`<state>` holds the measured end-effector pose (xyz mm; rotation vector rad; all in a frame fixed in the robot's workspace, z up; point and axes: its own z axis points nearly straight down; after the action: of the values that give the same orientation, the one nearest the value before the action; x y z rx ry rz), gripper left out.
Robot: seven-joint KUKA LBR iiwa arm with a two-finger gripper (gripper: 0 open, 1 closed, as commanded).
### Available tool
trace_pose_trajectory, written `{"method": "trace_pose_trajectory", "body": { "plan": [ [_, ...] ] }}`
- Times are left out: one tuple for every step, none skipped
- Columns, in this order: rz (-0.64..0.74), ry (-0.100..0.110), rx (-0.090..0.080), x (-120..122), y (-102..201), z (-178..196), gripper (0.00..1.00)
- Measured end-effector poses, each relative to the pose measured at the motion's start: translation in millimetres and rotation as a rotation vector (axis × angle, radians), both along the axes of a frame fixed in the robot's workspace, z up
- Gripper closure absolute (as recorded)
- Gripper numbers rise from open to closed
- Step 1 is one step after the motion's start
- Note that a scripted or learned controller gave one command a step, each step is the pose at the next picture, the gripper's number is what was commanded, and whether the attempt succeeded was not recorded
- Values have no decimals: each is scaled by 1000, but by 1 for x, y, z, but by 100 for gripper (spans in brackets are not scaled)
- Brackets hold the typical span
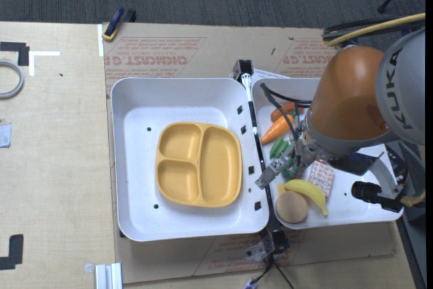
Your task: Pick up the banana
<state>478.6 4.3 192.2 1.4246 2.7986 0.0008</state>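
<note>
The yellow banana (pixel 308 192) lies curved near the front left of the right bin (pixel 358 212), touching a round tan ball (pixel 291 208) on its left. My gripper (pixel 279 169) hangs low over the bin's left side, just up and left of the banana, among the clutter there. The arm's orange band and grey wrist hide most of the bin's middle. Nothing shows as held.
An orange carrot (pixel 277 129) and a green item (pixel 279 149) lie beside the gripper. A red-patterned white packet (pixel 321 176) sits behind the banana. The left bin (pixel 128 166) holds a yellow sectioned plate (pixel 200 164). A divider wall (pixel 253 145) separates the bins.
</note>
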Motion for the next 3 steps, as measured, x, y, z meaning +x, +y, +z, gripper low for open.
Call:
{"method": "trace_pose_trajectory", "body": {
  "plan": [
    [271,1,0,0,-30,0,0],
    [540,0,-1,0,-25,0,0],
    [848,-1,-1,0,-21,0,0]
  ]
}}
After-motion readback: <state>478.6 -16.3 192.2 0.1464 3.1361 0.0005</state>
